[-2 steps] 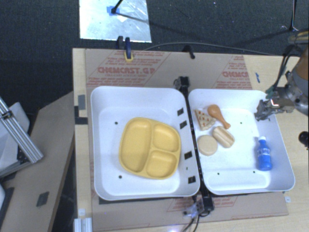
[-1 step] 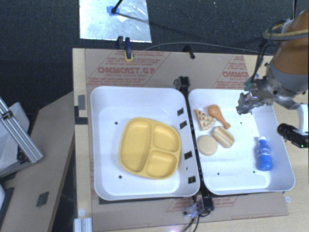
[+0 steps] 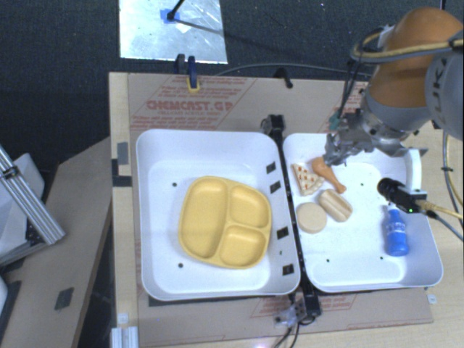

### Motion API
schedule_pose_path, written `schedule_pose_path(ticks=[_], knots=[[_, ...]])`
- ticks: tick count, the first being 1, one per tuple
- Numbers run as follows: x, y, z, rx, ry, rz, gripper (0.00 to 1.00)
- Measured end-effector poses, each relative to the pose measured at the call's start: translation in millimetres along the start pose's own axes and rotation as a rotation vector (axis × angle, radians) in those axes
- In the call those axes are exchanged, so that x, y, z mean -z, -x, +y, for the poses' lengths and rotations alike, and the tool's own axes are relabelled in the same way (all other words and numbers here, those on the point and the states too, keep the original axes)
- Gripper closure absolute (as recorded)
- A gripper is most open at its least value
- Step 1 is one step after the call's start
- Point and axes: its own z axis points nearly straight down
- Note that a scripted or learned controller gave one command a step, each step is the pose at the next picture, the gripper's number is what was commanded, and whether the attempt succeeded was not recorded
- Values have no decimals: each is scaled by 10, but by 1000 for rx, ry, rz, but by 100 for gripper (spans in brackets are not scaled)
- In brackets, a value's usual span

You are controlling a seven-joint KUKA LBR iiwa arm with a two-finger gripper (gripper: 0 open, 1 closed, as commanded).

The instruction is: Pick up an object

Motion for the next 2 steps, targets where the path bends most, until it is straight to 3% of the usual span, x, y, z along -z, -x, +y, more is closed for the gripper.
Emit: schedule_pose_path(ticks=[2], knots=[[-349, -1015, 464, -1, 0, 0, 100]])
